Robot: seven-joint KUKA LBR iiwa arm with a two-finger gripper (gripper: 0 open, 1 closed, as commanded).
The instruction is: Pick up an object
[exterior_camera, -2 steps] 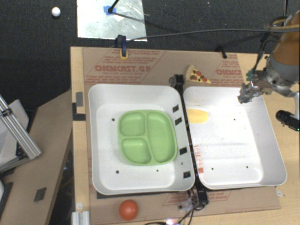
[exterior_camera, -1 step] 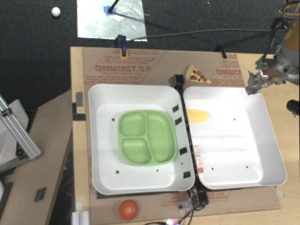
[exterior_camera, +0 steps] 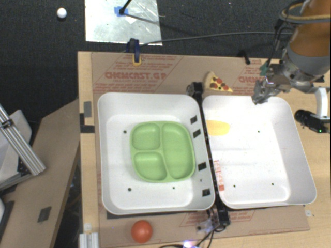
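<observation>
I am scanning from the left of the frame. A small white ball (exterior_camera: 62, 13) is lying at the upper left on the dark floor, and beside it a crinkled silver foil sheet (exterior_camera: 123, 14) is sitting with a blue clip. Lower down, the left white shallow bin (exterior_camera: 111, 138) is carrying a pale green plastic tray with three compartments (exterior_camera: 162, 151). A round orange-red ball (exterior_camera: 141, 231) is resting on the counter (exterior_camera: 98, 87) just below that bin, at the bottom of the frame.

Moving right, a toy pizza slice, yellow with red spots (exterior_camera: 217, 82), is lying on the counter just above the gap between the bins. In the right white bin (exterior_camera: 289, 154), a flat yellow oval piece (exterior_camera: 217, 127) is lying near the upper left corner, close to the dividing wall. I am taking it as the thing to pick: it looks thin, smooth and low, with soft edges.

At the upper right, the grey two-finger gripper (exterior_camera: 260, 94) is hanging over the bin's far rim, well apart from the yellow piece. I cannot tell how its jaws are standing; they are too small and dark.

My worries: the piece is lying so flat that the jaws could be sliding over it, and its nearness to the wall could be blocking one side on descent.
</observation>
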